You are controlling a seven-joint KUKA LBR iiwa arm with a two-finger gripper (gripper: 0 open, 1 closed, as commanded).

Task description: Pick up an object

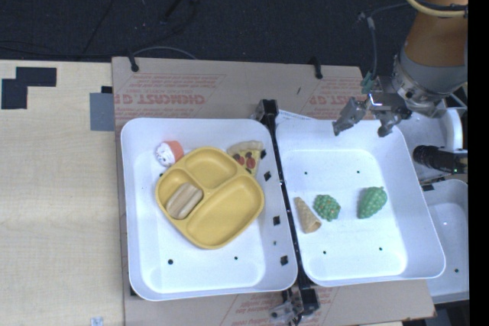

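My two-finger claw (367,121) hangs spread open, gripping nothing, above the right white bin's (416,187) far rim; below it lie a bumpy green toy (372,201), another (327,206), and a tan cone (307,214).

Partly tucked under the yellow tray's (210,198) rim at one o'clock: pizza slice (246,155). Cut off at three o'clock by the frame edge: arm (437,19). Too small to identify: white-and-orange toy (168,153).
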